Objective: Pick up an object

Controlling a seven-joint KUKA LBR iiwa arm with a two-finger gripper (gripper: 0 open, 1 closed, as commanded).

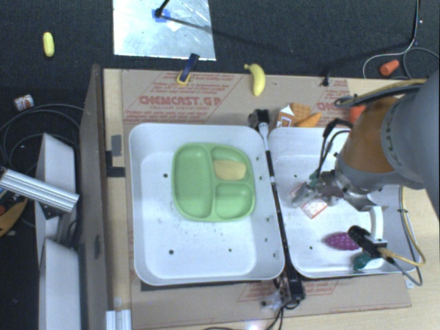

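Red-and-white and small, a flat card-like piece (315, 209) lies on the floor of the right bin (297, 158), near its middle. It is the likeliest thing to be picked. The gripper (302, 195) is low over the bin, just beside the piece on the side toward the divider, and seems to touch or overlap its edge. The slant of the view does not settle whether there is contact.

I cannot tell whether the gripper is wide or narrow, because the wrist and its fittings blur into it. Nothing can be seen held in it.

To do this step well, the gripper should be centred over the piece rather than over its edge. It should then come straight down until it meets the bin floor and close across the shorter side. A thin flat thing like this will probably slide or tip instead of lifting if it is pinched off-centre.

A purple lump (337, 240) sits nearer the front of the same bin, well apart from the piece, and looks like an easier, bulkier target. Across the divider, the left bin (157, 247) holds a green divided plate (198, 184) with a yellow piece (230, 168) in one compartment. A banana (257, 80) lies on the board behind the bins.
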